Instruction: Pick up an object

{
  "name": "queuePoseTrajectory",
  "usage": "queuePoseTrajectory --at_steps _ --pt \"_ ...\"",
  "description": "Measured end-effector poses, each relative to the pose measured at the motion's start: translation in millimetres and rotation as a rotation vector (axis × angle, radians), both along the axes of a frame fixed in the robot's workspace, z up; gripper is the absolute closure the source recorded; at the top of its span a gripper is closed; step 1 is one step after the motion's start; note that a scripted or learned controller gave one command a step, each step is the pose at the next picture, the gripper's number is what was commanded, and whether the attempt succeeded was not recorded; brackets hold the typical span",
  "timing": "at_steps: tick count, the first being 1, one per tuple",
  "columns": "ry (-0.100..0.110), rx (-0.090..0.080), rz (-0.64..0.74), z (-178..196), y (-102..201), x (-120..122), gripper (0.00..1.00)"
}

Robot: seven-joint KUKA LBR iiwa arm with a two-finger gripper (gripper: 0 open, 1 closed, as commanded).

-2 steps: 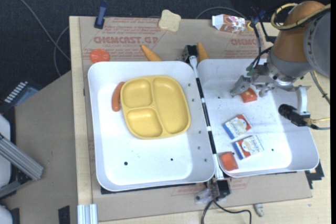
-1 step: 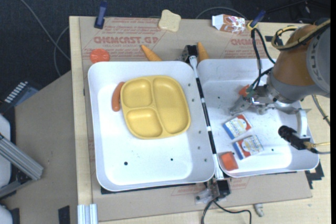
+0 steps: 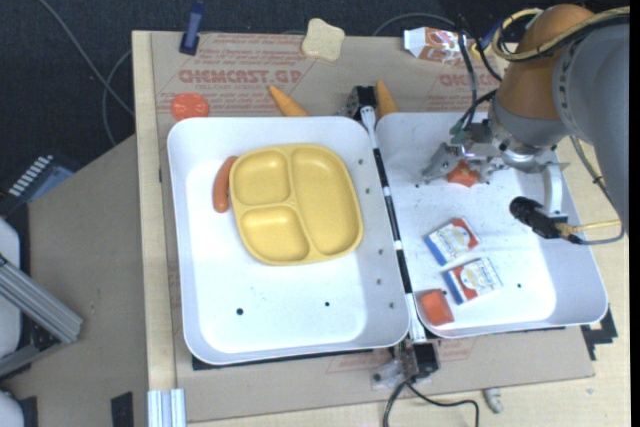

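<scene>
My gripper (image 3: pixel 462 161) is low over the far part of the right bin (image 3: pixel 560 300), at the end of the grey and orange arm (image 3: pixel 540 75). A small red-orange object (image 3: pixel 462 176) lies right under it, touching or nearly touching the metal parts. Nearer the front of that bin lie two white packets with red and blue print (image 3: pixel 451 240) (image 3: pixel 473 278). An orange-red piece (image 3: pixel 434 306) rests at the bin's front left corner. In the left bin (image 3: pixel 280 325), a yellow divided plate (image 3: pixel 296 202) has a red sausage (image 3: pixel 221 185) beside its left edge.
Behind the bins on the bench lie a bread piece (image 3: pixel 323 38), a blue item (image 3: pixel 191 27), an orange disc (image 3: pixel 188 105), a carrot (image 3: pixel 288 102), a black part (image 3: pixel 363 101) and a printed packet (image 3: pixel 432 42). Cables run around the arm.
</scene>
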State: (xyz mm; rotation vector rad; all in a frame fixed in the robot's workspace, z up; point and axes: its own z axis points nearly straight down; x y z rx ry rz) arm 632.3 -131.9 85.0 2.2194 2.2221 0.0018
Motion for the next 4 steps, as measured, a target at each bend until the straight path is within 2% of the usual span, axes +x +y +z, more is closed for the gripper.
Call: queuePoseTrajectory --at_steps 1,2,3,4 --pt "-0.001 -0.002 -0.001 0.1 -35.5 34.4 0.0" --pt "0.003 0.001 0.0 -0.3 -2.4 10.1 0.0" --pt "0.001 -0.001 0.0 10.1 -2.5 10.6 1.0" --pt "-0.002 0.0 0.0 101.0 63.2 -13.8 1.0"
